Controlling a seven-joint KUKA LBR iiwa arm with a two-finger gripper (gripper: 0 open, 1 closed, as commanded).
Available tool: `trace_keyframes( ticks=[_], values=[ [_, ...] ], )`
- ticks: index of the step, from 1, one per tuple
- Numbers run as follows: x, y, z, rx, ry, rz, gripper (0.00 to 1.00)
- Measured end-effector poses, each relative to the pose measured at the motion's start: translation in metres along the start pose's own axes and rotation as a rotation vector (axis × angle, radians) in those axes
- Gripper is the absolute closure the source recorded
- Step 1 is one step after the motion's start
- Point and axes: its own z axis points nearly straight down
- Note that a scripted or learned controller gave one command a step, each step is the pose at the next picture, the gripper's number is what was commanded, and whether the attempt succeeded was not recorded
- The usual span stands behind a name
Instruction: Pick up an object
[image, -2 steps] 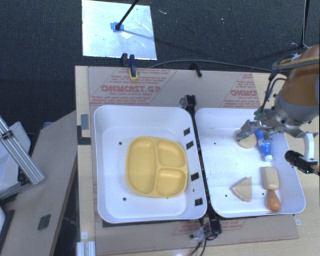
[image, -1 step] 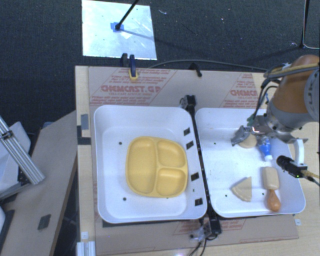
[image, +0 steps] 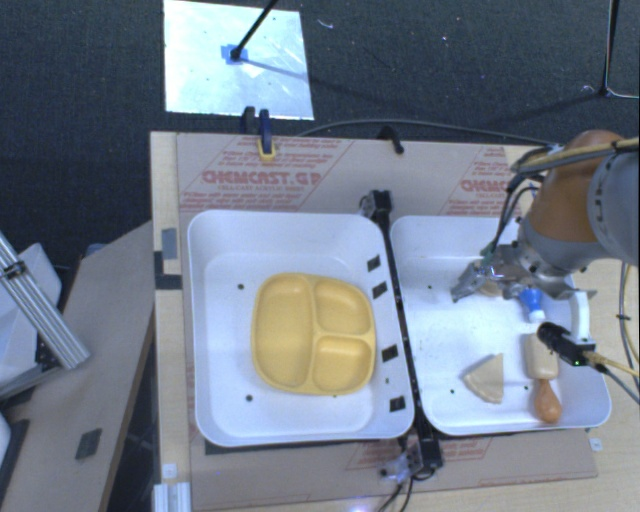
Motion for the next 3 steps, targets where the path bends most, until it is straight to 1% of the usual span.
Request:
trace_keyframes(
  ticks=[1,2,3],
  values=[
    [0.001,0.001,0.027,-0.001,0.0,0.0,0.0],
    [0.0,0.002,0.014,-0.006,-0.001,0.0,1.0],
    [0.004,-0.001,-0.031,-0.007,-0.001,-0.002,1.0]
  ],
)
